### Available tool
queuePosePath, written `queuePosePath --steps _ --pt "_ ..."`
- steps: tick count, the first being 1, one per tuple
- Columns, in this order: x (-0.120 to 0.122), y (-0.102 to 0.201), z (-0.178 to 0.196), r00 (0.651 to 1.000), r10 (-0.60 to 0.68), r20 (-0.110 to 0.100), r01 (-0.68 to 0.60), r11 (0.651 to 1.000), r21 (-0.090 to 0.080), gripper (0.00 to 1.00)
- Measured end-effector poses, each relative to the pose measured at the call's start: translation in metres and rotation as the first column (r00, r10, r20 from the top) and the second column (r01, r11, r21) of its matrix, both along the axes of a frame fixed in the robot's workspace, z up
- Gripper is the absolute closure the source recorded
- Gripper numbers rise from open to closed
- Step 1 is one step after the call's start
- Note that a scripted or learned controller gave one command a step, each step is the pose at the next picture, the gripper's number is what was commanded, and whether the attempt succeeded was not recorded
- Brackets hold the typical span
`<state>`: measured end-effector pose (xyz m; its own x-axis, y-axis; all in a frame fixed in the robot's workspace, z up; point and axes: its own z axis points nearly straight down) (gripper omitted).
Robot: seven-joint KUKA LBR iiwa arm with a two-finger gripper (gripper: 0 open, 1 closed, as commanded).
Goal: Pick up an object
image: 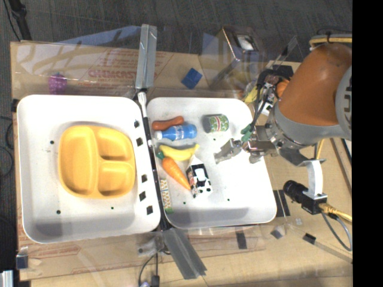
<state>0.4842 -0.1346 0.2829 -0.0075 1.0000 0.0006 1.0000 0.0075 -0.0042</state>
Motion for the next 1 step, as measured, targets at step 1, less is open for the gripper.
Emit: queuePosePath --steps 1 --pt "-0.0015 0.0173 -0.1461 0.985 0.172 -0.001 -0.172 0.985 0.002 0.00"
